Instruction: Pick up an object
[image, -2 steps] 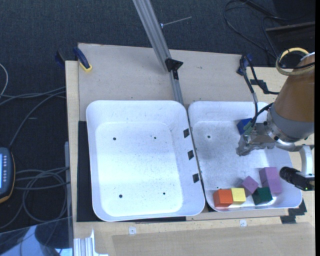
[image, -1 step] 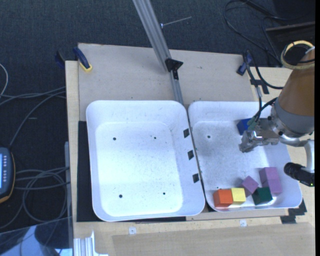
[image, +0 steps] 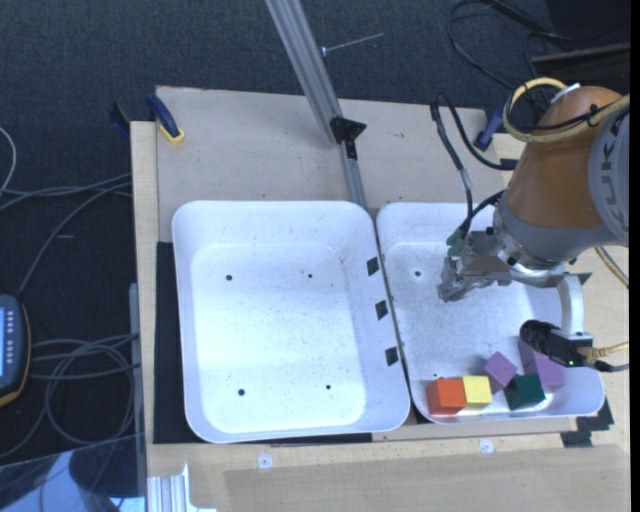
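Several small blocks lie along the near edge of the right bin (image: 420, 250): an orange block (image: 447, 394), a yellow block (image: 477, 390), a purple block (image: 501, 367), a dark green block (image: 524, 392) and another purple block (image: 550, 372). My gripper (image: 455, 287) hangs over the middle of the right bin, up and to the left of the blocks and well apart from them. Nothing shows between its fingers.
The left bin (image: 200, 300) sits beside the right one, with black clips along the shared wall. A metal pole (image: 320, 90) slants over the back of the bench. Cables run behind the arm, and a black part (image: 545, 340) sticks out near the blocks.
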